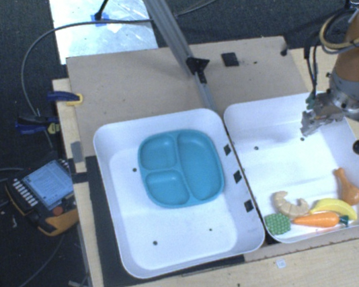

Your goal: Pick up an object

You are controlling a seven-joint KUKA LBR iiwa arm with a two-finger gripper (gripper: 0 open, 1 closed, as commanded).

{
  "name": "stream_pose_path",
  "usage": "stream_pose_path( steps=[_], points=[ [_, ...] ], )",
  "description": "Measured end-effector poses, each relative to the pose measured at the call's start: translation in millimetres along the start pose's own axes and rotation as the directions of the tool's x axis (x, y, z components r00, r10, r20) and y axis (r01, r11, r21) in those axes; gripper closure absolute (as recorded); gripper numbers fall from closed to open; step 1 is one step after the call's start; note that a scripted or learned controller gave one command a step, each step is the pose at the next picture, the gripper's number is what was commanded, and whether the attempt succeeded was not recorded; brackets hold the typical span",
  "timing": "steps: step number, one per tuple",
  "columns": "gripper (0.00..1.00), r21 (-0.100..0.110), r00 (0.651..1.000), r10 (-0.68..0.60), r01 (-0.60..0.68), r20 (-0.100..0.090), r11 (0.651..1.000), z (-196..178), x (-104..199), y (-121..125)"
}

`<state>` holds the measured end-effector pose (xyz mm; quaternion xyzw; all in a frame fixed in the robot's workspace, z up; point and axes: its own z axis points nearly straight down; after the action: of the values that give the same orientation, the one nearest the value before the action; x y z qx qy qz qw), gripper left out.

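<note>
Bench (155,82): a tan board under both bins, on dark carpet, with a grey pole crossing it from 12 o'clock down toward the seam between the bins.
Left bin (132,249): shallow and white, on the 9 o'clock side of the pair; its right rim touches the other bin's left rim.
Right bin (277,157): shallow and white, on the 3 o'clock side; the toy foods are bunched in its 5 o'clock corner.
Arm (356,55): grey with an orange band, reaching in from 3 o'clock and ending over the right bin's 1 o'clock corner.
Blue plate (180,168): a rounded, three-compartment tray, lying flat just above the middle of the left bin.
Gripper (314,122): low over the right bin's 1 o'clock corner, well apart from the foods; whether it is spread or pressed together cannot be told, and nothing shows pinched in it.
Banana (333,205): yellow, lying along the bin's 6 o'clock wall, just above the carrot.
Carrot (315,221): orange, flat against the 6 o'clock rim, touching the banana.
Drumstick (348,187): orange-brown, at 1 o'clock of the banana, thin end pointing to 12 o'clock.
Beige piece (289,203): curved, at 9 o'clock of the banana.
Green piece (278,224): small and textured, tucked at 7 o'clock of the beige piece, by the bin's left wall.
</note>
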<state>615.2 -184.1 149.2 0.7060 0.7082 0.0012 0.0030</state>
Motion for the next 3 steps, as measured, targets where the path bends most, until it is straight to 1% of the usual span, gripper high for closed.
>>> stream_pose_path(
  steps=[2, 3],
  points=[
    [1.00, -0.003, 1.000, 0.000, 0.000, 0.001, 1.000, -122.3, -14.0, -4.4],
    [1.00, 0.001, 1.000, -0.002, 0.002, -0.001, 1.000, -133.2, -13.9, -3.2]
  ],
)
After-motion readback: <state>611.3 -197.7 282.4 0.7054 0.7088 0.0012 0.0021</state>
